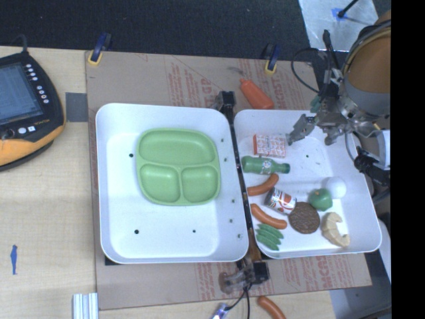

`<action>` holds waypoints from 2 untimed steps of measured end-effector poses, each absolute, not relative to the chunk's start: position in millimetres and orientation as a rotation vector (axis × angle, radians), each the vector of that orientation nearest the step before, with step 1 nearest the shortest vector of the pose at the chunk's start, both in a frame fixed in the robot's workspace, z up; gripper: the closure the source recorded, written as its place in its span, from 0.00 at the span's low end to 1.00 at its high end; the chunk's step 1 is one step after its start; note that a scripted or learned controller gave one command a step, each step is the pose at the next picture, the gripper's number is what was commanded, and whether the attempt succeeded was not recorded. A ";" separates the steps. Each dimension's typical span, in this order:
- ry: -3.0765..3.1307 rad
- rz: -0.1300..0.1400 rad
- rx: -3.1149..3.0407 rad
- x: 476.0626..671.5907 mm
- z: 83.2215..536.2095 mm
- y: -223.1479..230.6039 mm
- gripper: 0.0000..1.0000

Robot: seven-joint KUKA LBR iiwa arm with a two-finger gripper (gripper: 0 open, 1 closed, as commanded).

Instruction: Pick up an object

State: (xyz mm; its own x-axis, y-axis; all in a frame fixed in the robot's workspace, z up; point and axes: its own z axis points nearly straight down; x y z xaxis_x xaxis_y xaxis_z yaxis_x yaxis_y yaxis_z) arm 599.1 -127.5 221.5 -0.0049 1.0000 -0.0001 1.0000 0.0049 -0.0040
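Gripper (311, 130) hung over the right bin (372, 244) with its two fingers spread apart and nothing between them. The red-and-white packet (269, 145) lay nearest, just beside it at about eight o'clock, flat, long axis running nine to three; the green bottle (264, 166) lay just beyond.

Faint red printing runs along the cardboard sheet (192, 78) under the bins, too blurred to read. The small red-and-white box (269, 145) and the little can (281, 200) carry labels, equally unreadable.
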 end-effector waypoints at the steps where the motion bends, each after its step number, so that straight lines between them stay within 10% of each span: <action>1: -2.233 -0.013 -2.224 588.4 110.1 -118.3 0.00; 2: -2.227 -0.005 -2.221 658.6 95.8 -120.6 0.00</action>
State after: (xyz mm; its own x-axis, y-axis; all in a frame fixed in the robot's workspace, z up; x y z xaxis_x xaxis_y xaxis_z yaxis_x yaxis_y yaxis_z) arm 658.6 -120.6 95.8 -0.0029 1.0000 -0.0004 1.0000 0.0029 0.0045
